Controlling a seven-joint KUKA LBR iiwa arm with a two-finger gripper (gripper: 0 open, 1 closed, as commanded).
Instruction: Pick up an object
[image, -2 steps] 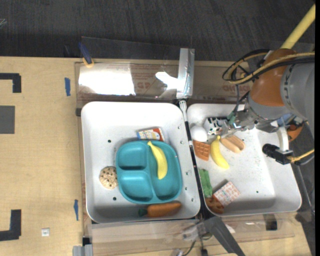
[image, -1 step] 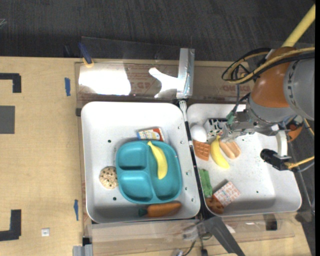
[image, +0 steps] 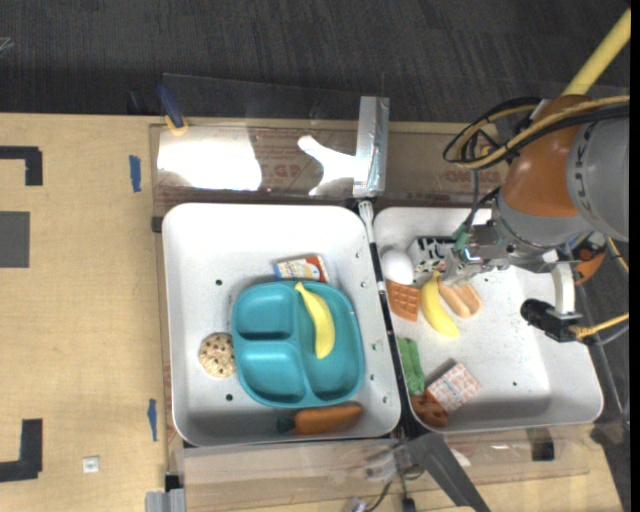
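Two white bins (image: 190, 300) on a cardboard-covered bench (image: 70, 300), perhaps taped.

My bench (image: 70, 300) was bare brown board with black corner marks. Two white bins lay directly on it: the left bin (image: 190, 260) at nine o'clock, the right bin (image: 560, 385) at three.

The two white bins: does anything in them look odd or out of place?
Mostly a jumble. One banana lies across the teal tray's divider, and a carrot is wedged between that tray and the left bin's front wall.
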